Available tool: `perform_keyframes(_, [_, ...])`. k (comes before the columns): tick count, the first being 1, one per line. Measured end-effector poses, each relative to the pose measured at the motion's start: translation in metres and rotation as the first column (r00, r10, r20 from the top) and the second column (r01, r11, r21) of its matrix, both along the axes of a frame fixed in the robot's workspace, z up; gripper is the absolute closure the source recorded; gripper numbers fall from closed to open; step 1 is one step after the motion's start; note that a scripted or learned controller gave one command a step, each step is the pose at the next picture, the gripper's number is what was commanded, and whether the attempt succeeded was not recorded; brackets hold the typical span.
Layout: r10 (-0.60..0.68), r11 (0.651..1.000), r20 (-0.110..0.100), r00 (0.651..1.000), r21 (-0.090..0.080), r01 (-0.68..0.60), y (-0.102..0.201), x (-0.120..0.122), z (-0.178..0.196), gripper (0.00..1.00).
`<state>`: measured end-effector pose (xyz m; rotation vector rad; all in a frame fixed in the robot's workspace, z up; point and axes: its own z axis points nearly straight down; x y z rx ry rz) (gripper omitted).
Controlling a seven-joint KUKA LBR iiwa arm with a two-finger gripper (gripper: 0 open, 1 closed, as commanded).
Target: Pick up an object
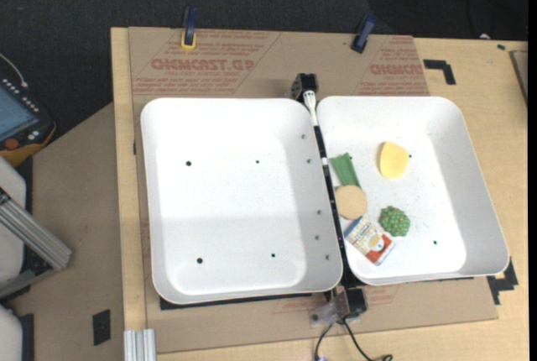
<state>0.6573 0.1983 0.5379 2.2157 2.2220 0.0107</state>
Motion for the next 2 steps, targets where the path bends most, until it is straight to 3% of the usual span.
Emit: perform_keyframes(2, [-0.003, 1.0, -0.003, 1.0, -0.001, 0.003, 0.026, 0.009, -0.003, 1.0])
